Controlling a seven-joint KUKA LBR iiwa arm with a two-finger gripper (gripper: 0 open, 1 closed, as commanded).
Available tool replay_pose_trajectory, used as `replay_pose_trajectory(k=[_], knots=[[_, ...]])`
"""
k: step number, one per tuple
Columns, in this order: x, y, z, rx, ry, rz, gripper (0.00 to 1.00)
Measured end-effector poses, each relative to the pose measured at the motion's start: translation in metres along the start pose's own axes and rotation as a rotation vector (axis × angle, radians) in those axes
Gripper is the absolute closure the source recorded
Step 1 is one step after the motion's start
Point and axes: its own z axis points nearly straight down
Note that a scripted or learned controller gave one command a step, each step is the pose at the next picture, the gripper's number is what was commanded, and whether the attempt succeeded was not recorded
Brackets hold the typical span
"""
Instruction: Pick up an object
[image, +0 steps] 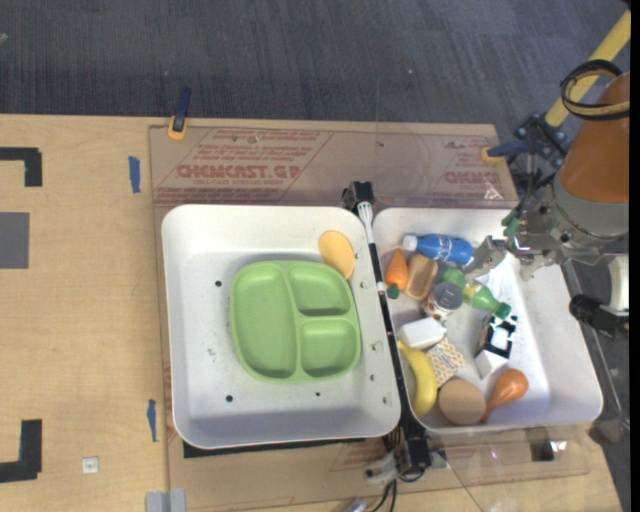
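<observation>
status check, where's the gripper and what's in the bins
Gripper over right bin, upper edge, nothing visibly held. Blue bottle and green bottle nearest. Green tray in left bin.

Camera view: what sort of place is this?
Likely a robotics lab grasping bench: two shallow white bins on a plywood benchtop, blue tape marks, and a grey-and-orange robot arm.

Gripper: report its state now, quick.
Gripper: above the right bin, near the blue bottle; open or shut cannot be told.
</observation>
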Motion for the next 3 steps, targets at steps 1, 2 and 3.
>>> replay_pose_trajectory(k=[1, 2, 3], knots=[[-0.01, -0.003, 0.099, -0.007, -0.002, 0.095, 0.0], [-0.001, -0.003, 0.127, -0.014, -0.002, 0.325, 0.0], [-0.004, -0.003, 0.115, -0.017, -0.007, 0.328, 1.0]])
